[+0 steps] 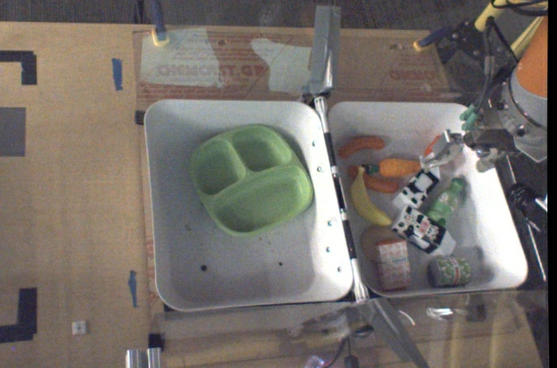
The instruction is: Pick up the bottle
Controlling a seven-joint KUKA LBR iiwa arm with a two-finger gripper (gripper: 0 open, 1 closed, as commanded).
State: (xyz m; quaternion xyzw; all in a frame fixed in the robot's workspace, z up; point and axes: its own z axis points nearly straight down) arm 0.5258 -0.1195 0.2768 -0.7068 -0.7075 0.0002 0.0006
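Bottle (446,201) lies in right bin (496,223), cow carton (419,210) touching at 9 o'clock. Gripper (450,145) hovers at bottle's 12; opening unreadable. You risk pinching carton instead: clutter crowds bottle.

My grey arm with the orange band (533,62) reaches in from the right edge, wrist bent leftward. My pale metal two-finger gripper (444,150) hangs low and tilted, nothing visibly between its fingers.
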